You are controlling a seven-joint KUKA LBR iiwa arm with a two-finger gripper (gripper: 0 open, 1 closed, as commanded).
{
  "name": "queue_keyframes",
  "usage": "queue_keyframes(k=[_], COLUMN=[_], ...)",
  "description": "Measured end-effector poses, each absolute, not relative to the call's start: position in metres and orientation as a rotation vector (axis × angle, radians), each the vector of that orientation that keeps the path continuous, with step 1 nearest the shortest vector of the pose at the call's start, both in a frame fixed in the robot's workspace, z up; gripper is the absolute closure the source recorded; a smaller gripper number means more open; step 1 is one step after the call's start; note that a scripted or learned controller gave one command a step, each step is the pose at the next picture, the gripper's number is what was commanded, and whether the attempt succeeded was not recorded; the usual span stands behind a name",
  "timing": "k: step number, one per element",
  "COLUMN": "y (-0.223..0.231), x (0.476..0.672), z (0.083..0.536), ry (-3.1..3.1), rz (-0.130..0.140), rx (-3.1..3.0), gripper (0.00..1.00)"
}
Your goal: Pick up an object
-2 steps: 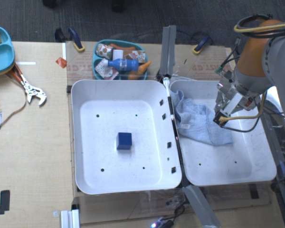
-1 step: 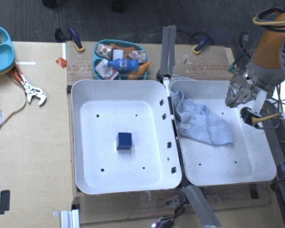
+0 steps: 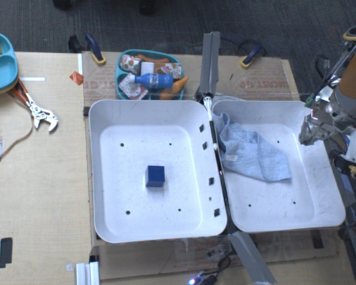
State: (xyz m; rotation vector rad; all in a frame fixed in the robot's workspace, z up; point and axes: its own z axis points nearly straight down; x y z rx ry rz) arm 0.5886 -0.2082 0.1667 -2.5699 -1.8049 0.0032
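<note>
A small blue cube [image 3: 155, 176] rests near the middle of the left white bin [image 3: 107, 218]. A crumpled light blue cloth [image 3: 252, 153] lies in the upper left part of the right white bin [image 3: 320, 218]. My gripper [image 3: 311, 134] hangs at the right bin's upper right rim, well to the right of the cloth and far from the cube. Nothing shows between its fingers.
A blue bowl [image 3: 124, 64] of small packets and a bottle stands behind the left bin. A wrench [image 3: 38, 114] and a teal tray [image 3: 0, 64] lie on the wooden bench at the far left. Clamps sit along the back edge.
</note>
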Motion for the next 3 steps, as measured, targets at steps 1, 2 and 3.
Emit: queue_keyframes(k=[1, 2, 3], y=[-0.141, -0.122, -0.122], x=[0.6, 0.605, 0.605], z=[0.235, 0.139, 0.139], ry=[-1.498, -1.162, -1.161], rz=[0.003, 0.008, 0.008], rx=[-2.761, -2.916, -2.916], gripper=[1.0, 1.0, 0.0])
